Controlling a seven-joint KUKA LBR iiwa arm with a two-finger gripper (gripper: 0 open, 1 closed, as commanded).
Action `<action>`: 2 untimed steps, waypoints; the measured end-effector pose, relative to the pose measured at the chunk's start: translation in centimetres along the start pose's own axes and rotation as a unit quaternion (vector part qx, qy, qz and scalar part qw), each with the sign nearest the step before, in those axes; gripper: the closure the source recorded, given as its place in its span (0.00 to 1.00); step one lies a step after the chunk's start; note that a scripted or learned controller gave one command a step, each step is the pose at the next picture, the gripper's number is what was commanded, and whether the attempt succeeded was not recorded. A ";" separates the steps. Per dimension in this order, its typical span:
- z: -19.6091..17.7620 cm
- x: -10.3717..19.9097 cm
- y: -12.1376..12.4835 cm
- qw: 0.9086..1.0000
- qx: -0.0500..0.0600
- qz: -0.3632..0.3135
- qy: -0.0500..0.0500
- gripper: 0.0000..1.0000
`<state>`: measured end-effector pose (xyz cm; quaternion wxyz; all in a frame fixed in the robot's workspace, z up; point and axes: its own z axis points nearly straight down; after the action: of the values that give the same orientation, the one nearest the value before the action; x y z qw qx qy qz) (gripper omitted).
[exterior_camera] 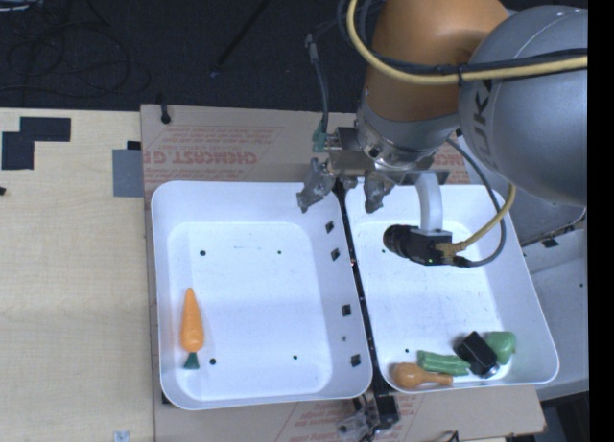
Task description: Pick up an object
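Distance is what I am weighing from my seat: the tool hangs at the far end of the divider between the two bins, its two fingers spread apart with nothing between them, one tip over the left bin's far right corner and the other just over the right bin. Nearest pickable things, as I judge it, lie in the right bin's near right corner, well apart from the tool and diagonally toward me and to the right. There I see a black block lying against a green piece, with a long green pod lying left-to-right beside them and an orange-brown pear-shaped piece at the near rim, its stalk end pointing right. They are crowded and touching, so a clean pinch looks awkward to me. Over in the left bin, a carrot lies alone near the left wall, its long axis running near-to-far with the green stub at the near end; it is also well apart from the tool, diagonally left and toward me. I judge the carrot the safer pick, since the fingers could close across its narrow width if turned to straddle it. A black fitting on a hose hangs over the right bin, just right of the tool.
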<state>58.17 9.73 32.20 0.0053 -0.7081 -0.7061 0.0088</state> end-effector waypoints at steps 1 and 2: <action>-7.7 -1.4 5.4 1.000 -0.013 -0.001 0.002 0.00; -4.2 3.0 -1.2 1.000 -0.005 -0.004 0.002 0.00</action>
<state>57.10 12.78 36.42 0.0032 -0.7052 -0.7090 0.0033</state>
